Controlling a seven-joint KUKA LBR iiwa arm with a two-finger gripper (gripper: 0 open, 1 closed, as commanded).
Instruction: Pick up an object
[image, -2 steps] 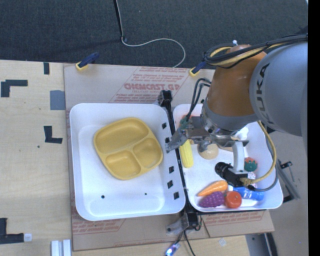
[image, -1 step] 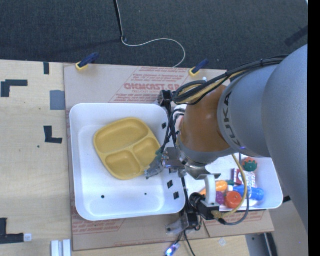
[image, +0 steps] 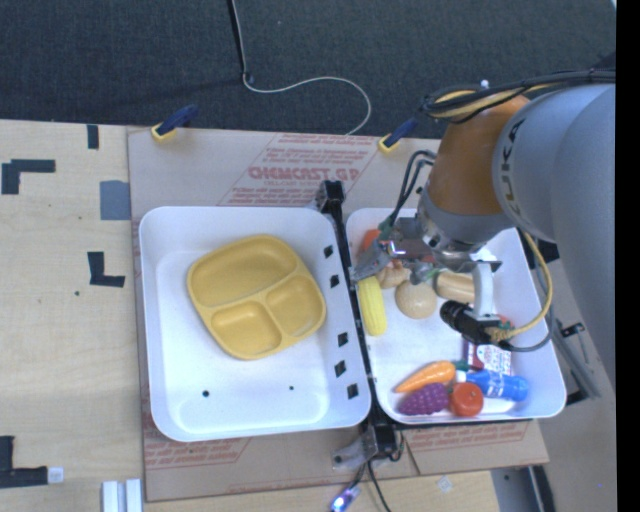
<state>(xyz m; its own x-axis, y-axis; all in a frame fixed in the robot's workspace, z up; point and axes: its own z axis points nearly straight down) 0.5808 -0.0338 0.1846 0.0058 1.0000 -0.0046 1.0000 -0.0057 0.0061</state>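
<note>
Corn (image: 373, 306) lies by the right bin's (image: 537, 300) left wall, just under your claw (image: 392, 256) — whether it's apart or together you cannot tell — so you're at the approach; next, descend squarely.

you can read "chemcast gp" in red, upside down, on the brown cardboard sheet (image: 290, 170) behind the bins. on the grey arm (image: 560, 150) you see the letters "uk" of the kuka name. other print is too small to read.
</note>
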